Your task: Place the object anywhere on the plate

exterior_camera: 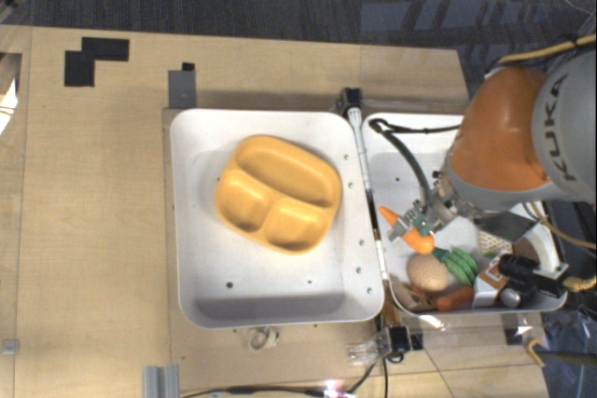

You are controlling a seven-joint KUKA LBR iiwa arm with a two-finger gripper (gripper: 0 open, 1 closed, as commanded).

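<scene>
A yellow plate with three compartments lies in the left bin. In the right bin sit several toy foods: an orange carrot, a beige egg-shaped piece, a green vegetable and a reddish-brown piece. My gripper hangs low over the right bin, right beside the carrot's upper end. The wrist above it hides the fingers.
The divider rail between the two bins runs just left of the gripper. A black cable loops across the far part of the right bin. The large arm body covers that bin's right side.
</scene>
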